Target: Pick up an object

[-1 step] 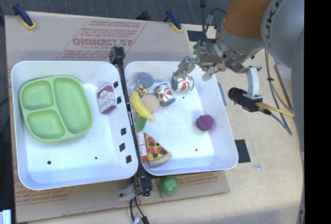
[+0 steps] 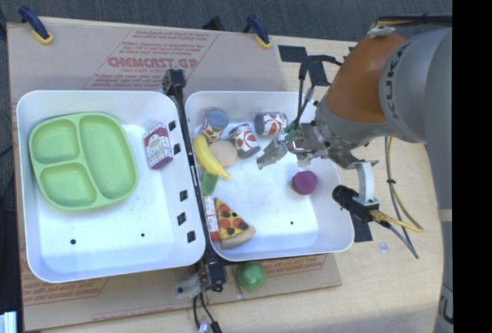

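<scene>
My gripper (image 2: 274, 152) hangs over the right bin (image 2: 330, 235), and nothing sits in it, though I cannot tell how it is set. The nearest pick is the small can (image 2: 270, 124), touching or just beyond my tip towards the bin's far wall; the purple ball (image 2: 304, 182) lies near, on the opposite side.

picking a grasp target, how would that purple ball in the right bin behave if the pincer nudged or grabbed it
The purple ball looks round, so a nudge would probably roll it across the right bin. It sits alone, so nothing would stop it soon. Its curved sides might slip from the pincer unless gripped centrally.
</scene>
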You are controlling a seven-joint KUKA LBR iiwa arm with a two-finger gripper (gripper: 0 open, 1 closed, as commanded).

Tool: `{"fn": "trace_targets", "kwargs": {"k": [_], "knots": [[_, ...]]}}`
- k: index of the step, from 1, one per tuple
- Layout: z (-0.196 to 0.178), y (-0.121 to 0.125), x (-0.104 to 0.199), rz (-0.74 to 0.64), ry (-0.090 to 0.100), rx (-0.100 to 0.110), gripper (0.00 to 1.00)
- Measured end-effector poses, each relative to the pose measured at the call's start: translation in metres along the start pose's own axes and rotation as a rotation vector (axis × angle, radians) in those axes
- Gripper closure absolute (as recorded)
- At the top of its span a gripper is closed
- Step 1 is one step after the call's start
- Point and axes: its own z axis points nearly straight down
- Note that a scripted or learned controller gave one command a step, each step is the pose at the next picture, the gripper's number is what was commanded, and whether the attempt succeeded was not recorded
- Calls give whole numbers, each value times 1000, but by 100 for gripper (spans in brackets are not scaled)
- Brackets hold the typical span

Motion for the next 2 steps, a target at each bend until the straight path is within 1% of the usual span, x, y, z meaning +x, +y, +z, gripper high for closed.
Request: {"fn": "trace_targets", "kwargs": {"k": [1, 2], "knots": [[85, -17, 27, -1, 1, -1, 0], [74, -17, 27, -7, 0, -1, 100]]}}
